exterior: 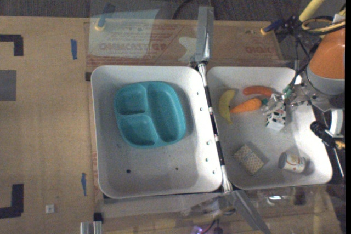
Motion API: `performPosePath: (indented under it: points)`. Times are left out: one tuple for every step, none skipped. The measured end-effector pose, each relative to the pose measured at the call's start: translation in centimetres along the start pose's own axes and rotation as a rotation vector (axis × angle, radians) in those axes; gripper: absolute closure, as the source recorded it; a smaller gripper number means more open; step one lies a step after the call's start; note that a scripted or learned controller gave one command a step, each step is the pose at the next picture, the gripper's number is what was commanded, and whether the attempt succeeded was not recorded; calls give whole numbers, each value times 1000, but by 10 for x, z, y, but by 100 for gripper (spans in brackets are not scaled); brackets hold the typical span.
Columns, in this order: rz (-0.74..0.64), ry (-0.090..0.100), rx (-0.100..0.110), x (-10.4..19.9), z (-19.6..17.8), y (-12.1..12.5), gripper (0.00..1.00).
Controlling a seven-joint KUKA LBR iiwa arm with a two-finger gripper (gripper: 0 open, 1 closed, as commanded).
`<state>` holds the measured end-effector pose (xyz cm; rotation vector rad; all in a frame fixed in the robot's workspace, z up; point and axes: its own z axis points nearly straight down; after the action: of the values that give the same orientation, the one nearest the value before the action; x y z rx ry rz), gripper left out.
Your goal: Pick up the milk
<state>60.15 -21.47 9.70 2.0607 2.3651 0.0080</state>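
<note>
Grey arm (329,71) reaches from the right; gripper (281,102) low over small white cow-patterned milk carton (276,118), finger state unclear.

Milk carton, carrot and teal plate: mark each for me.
milk carton (276,118), camera view, its spotted side.
carrot (246,106), camera view, mid-body.
teal plate (149,113), camera view, the central divider.

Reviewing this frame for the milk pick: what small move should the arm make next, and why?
Probably a short straight descent onto the milk carton. The pincer sits just above and to the carton's upper right in the right bin, close to the carrot, so it should shift slightly toward the carton before closing to avoid catching the carrot.
</note>
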Motion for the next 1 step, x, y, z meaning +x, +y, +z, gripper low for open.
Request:
performPosePath:
  points:
    - [2, -4, -2, -2, -10, 0, 100]
